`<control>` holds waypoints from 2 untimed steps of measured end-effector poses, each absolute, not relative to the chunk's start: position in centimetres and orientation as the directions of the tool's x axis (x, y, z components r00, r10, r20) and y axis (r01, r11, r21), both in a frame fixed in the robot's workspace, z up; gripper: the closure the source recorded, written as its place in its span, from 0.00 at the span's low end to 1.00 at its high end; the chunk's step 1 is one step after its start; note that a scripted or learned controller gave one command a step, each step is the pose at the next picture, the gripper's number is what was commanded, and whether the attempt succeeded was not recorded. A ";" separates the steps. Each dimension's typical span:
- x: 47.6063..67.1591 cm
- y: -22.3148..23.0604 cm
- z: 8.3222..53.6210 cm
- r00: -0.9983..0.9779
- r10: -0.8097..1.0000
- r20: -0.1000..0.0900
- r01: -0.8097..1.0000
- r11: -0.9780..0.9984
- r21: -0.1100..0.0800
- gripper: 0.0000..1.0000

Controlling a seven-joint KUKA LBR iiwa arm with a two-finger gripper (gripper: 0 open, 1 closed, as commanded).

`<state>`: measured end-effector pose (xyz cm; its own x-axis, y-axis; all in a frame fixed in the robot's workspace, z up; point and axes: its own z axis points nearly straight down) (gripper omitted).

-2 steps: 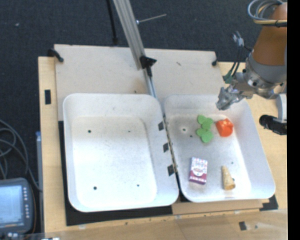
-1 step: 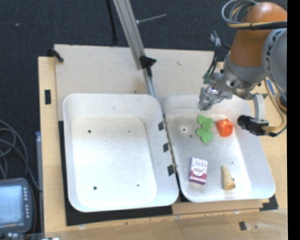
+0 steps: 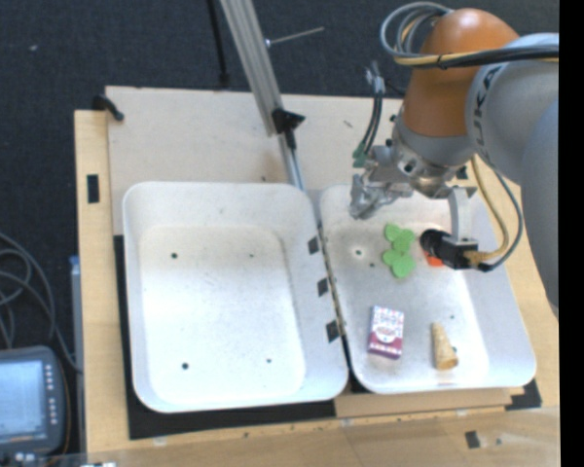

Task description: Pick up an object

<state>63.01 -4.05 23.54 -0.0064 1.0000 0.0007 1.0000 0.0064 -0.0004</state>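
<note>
My gripper hangs over the far left part of the right bin, with nothing visible between its fingers. A green lumpy toy lies just to the right of it and nearer the camera, apart from the fingers. Further forward in the same bin rests a small red and white box. A tan cork-like piece lies to the right of the box. A bit of orange peeks out beside the green toy.
The left bin sits beside the right one, split from it by a ridge with black clips. A slanted metal post rises behind the bins. A monitor stands off the bench at the lower left.
</note>
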 end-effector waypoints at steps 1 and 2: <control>62.5 0.6 24.4 -0.007 1.000 0.002 1.000 0.007 0.000 1.00; 63.4 6.1 23.8 -0.007 1.000 0.001 1.000 0.007 0.001 1.00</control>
